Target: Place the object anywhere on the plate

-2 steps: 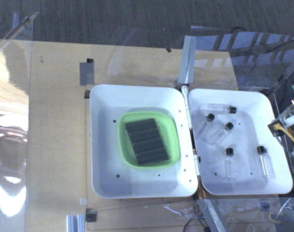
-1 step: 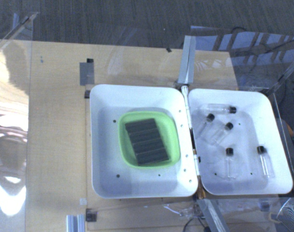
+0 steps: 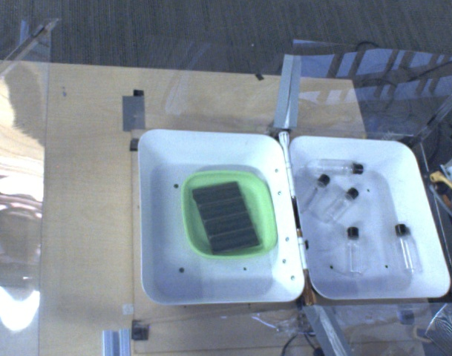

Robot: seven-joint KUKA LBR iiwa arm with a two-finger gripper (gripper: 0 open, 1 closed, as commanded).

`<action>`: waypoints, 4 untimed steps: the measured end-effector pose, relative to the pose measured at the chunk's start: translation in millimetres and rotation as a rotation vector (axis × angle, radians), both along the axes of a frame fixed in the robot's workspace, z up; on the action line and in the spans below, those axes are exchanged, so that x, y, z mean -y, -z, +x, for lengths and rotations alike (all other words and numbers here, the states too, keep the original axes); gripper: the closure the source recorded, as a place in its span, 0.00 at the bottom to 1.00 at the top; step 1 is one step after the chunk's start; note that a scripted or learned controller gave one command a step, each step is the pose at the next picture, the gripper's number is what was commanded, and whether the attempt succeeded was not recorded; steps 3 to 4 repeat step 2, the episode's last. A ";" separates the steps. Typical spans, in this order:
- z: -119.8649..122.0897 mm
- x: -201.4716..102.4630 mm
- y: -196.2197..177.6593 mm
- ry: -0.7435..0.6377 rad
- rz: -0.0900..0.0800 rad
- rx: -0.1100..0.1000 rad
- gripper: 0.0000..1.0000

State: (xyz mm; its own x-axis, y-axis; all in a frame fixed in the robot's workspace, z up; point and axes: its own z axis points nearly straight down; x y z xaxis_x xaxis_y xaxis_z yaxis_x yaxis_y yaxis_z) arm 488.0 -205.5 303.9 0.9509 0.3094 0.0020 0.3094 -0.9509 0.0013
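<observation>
A shallow white plastic bin point(image 3: 159, 273) sits on the left of the pale wooden bench point(image 3: 77, 199), touching a second shallow white bin point(image 3: 426, 273) at its 3 o'clock side. A lime-green, rounded-square plastic plate point(image 3: 192, 232) lies in the middle of the left bin, slightly towards 3 o'clock. The dark grey ribbed rectangular block point(image 3: 226, 217) rests flat on this plate, near its centre, with its long axis running from 11 o'clock to 5 o'clock.

Five clear glass vials with black caps are scattered in the right bin. One point(image 3: 335, 167) lies at 12 o'clock, two point(image 3: 354, 256) point(image 3: 408, 252) lie towards 5 o'clock, and the others are near the middle. Whether the gripper is apart or together cannot be told. A grey metal bar point(image 3: 287, 95) stands at 12 o'clock from the seam between the bins.
</observation>
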 end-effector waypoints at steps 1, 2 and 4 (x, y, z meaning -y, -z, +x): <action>1.3 0.3 -132.5 0.075 -0.006 0.012 0.00; -0.1 0.0 -13.1 0.040 0.000 -0.001 0.00; -0.1 0.0 -13.1 0.040 0.000 -0.001 0.00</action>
